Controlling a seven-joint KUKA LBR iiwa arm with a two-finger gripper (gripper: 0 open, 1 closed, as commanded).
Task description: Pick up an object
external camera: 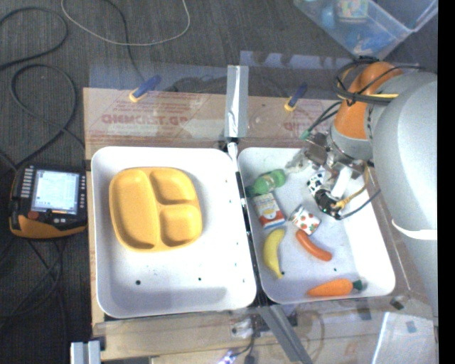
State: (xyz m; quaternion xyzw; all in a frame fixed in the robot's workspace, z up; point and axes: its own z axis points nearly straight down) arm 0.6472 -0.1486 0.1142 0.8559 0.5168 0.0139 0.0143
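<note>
The right bin (359,250) holds a green bottle (266,182) lying on its side, a small red and white carton (268,210), a yellow banana (274,250), a red and white cube (306,220), a red sausage (313,247) and an orange carrot (333,288). My gripper (311,160) hangs over the far right part of this bin, just right of the green bottle and above the cube. I see nothing held in it. The arm's grey body covers the bin's right edge.
The left bin (178,281) carries a yellow divided plate (156,207). A metal divider (234,106) stands between the bins at the back. A teach pendant (48,200) lies on the floor at the left, and a clear plastic box (370,21) sits at top right.
</note>
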